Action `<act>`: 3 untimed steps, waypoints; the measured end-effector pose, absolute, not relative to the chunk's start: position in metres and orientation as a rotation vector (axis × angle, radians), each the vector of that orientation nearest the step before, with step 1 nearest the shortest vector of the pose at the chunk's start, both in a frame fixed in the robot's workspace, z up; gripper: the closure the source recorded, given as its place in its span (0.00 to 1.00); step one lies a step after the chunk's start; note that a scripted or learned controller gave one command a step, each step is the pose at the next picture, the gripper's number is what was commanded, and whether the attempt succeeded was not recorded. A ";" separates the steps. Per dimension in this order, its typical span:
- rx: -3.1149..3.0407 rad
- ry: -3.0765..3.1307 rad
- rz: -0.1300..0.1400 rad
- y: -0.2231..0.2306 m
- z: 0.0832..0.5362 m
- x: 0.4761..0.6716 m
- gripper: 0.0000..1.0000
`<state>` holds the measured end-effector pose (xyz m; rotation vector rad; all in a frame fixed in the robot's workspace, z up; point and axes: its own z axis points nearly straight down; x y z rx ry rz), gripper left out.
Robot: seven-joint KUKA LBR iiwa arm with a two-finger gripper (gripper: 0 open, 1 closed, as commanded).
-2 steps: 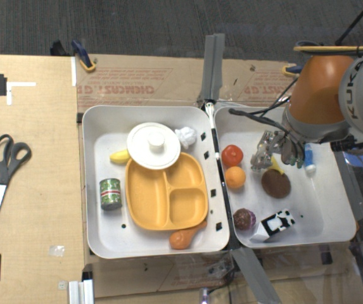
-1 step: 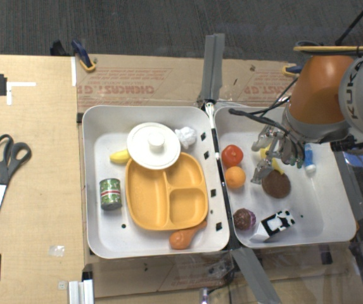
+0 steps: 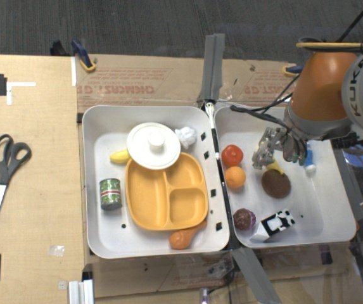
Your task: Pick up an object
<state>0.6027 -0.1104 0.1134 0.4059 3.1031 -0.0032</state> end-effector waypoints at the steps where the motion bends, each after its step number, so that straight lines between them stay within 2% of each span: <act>1: 0.406 3.103 -0.003 -0.110 0.113 0.603 0.00; 2: 0.558 3.090 0.001 -0.101 0.092 0.593 0.00; 3: 0.778 3.041 -0.001 -0.094 0.092 0.497 0.00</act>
